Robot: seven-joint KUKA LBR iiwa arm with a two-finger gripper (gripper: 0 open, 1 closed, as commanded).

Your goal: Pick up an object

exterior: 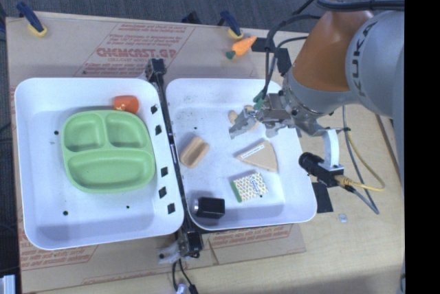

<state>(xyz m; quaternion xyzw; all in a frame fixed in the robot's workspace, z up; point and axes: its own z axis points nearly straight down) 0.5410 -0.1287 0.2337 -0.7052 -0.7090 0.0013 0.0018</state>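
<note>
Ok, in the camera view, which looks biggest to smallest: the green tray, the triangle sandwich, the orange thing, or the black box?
1. Green tray, much the biggest.
2. Triangle sandwich.
3. Black box and orange thing look about alike, so no ranking.

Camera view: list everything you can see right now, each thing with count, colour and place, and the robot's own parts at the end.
bins: 2, white, side by side on the bench
divided tray: 1, green, in the left bin
round item: 1, orange-red, left bin, just behind the tray
block: 1, tan, right bin, near its left wall
wedge: 1, tan, middle of the right bin
patterned piece: 1, white with green and yellow, right bin, in front of the wedge
box: 1, black, right bin's front edge
clamps: 2, blue and yellow, back edge of the bench
arm: 1, grey with orange band, reaching in from the right
tool: 1, metal, over the right bin's back part
</note>
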